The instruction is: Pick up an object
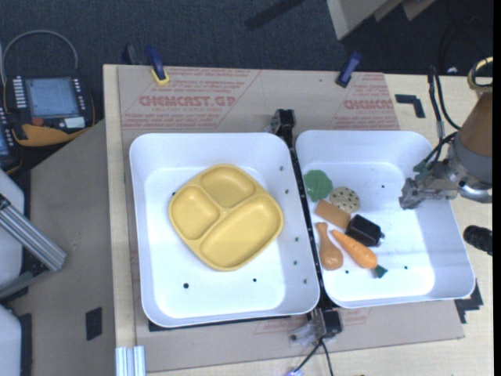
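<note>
White bins [156,288], pincer [412,195] above toys [348,229]

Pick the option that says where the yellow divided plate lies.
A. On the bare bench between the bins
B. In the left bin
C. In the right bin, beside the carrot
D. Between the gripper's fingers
B: the plate rests flat inside the left bin, while the carrot and the other small items lie in the right bin, and the gripper hangs over the right bin, far from the plate.
</note>
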You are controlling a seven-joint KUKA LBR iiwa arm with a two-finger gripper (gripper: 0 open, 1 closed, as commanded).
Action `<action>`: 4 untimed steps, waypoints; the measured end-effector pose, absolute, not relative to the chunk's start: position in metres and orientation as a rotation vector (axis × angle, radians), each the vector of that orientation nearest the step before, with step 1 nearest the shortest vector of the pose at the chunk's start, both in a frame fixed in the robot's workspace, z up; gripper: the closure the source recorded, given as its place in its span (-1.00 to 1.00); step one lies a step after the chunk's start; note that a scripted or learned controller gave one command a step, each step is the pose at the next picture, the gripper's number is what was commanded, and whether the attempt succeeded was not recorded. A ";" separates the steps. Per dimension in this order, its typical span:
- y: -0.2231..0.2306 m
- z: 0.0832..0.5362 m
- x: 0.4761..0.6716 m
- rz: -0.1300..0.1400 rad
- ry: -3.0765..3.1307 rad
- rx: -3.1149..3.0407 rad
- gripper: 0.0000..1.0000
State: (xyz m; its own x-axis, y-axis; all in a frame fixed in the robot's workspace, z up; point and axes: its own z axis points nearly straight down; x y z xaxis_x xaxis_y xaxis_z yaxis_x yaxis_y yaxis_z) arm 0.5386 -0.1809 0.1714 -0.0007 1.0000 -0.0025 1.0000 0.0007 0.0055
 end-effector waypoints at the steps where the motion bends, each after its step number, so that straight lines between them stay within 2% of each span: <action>1: -0.176 0.230 0.532 0.005 2.218 2.215 1.00; 2: -0.176 0.275 0.534 0.005 2.218 2.215 1.00; 3: -0.130 0.261 0.552 0.000 2.229 2.217 1.00; 4: -0.085 0.261 0.559 0.002 2.229 2.216 1.00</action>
State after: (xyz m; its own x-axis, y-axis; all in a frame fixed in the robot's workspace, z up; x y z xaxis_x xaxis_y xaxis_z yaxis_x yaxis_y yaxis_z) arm 0.5594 -0.0845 0.2612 -0.0056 1.0000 0.0019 1.0000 0.0056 -0.0004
